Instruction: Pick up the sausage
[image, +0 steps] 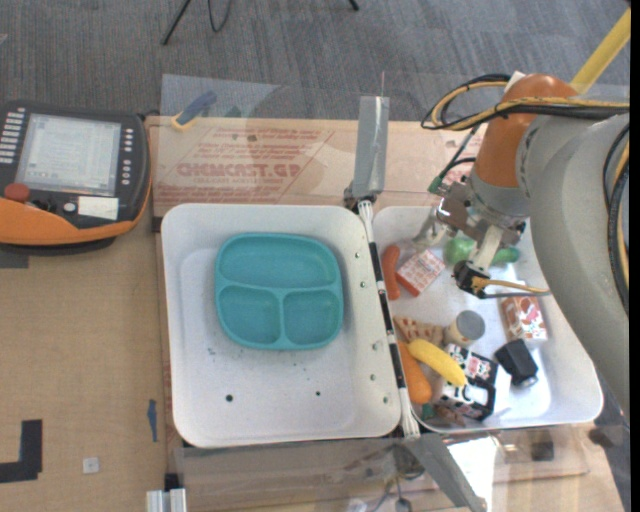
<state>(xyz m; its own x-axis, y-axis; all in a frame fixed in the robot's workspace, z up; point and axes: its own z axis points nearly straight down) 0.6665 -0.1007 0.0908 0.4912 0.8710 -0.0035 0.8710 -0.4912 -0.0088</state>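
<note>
The sausage (391, 272) is a short reddish-orange piece lying lengthwise against the left wall of the right bin (570, 395). A pink and white packet (421, 270) lies right beside it. My gripper (462, 238) hangs over the back part of the right bin, above a green item (461, 248). It is to the right of the sausage and apart from it. The grey arm with its orange band (538, 92) comes in from the upper right.
The left bin (190, 330) bears a teal divided plate (280, 291). In the right bin lie a banana (438, 361), an orange carrot (416, 380), a grey round lid (468, 326), a black block (518, 361) and small packets. A teach pendant (70, 175) sits at far left.
</note>
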